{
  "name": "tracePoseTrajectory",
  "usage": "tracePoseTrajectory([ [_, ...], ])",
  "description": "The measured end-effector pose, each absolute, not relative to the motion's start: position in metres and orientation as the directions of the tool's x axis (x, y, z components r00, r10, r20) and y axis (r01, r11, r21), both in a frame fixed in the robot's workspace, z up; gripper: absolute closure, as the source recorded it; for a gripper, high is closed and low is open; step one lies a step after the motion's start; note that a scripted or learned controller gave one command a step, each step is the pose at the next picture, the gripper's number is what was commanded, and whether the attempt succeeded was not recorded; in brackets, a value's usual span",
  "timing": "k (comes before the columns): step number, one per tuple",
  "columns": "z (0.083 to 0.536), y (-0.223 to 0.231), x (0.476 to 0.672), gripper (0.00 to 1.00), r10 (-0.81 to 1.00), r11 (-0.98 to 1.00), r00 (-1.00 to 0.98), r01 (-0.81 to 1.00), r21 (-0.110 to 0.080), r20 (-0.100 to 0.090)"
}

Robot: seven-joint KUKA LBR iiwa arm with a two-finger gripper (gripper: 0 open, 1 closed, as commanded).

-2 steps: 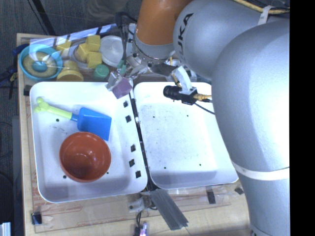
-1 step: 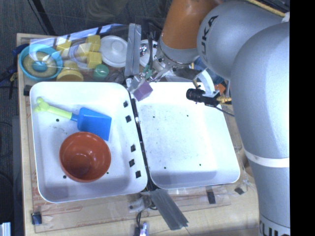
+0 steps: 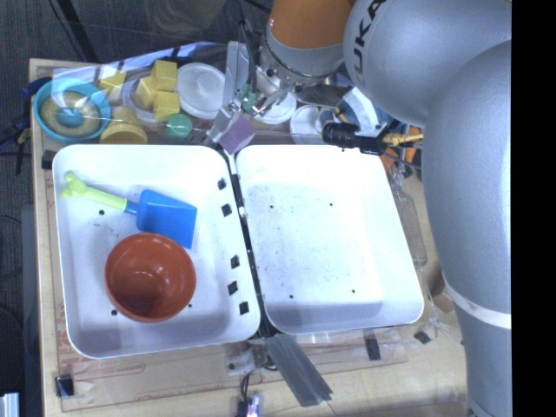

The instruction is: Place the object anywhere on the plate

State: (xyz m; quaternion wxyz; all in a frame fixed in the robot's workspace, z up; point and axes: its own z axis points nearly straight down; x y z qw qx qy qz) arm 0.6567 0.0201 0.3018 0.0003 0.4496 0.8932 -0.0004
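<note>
While my claw (image 3: 246,111) hangs at the bins' far edge with a small mauve block (image 3: 235,133) at its tips, I cannot tell if it truly grips it. If loose, it could drop short of the brown bowl-like plate (image 3: 150,276) in the left bin (image 3: 87,333).
</note>
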Motion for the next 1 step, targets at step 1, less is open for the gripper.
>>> tracePoseTrajectory([
  [1, 0.2493, 0.0753, 0.6337, 1.00, 0.852, 0.523, -0.523, 0.852, -0.004, 0.001],
])
